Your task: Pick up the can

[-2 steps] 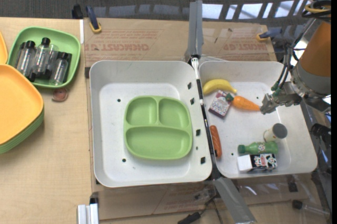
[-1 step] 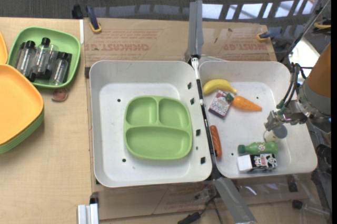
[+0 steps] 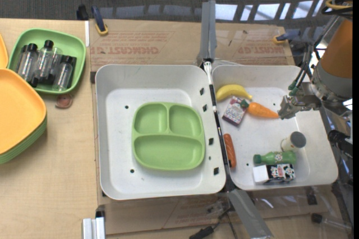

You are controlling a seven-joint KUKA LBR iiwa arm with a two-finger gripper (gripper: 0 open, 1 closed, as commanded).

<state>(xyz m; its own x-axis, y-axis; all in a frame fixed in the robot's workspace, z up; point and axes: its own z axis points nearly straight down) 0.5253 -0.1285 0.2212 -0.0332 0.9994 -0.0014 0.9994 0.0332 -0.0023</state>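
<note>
Gripper [image 3: 287, 107] hangs beside the carrot [image 3: 262, 111], short of the can [image 3: 293, 141], grasp state unclear; it needs lining up above.

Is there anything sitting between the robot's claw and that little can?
No. In the camera view, just bare white floor of the right bin separates the gripper from the can below it.

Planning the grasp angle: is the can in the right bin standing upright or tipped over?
Upright, it seems: the can shows its round grey top to the camera, standing near the green bottle.
</note>
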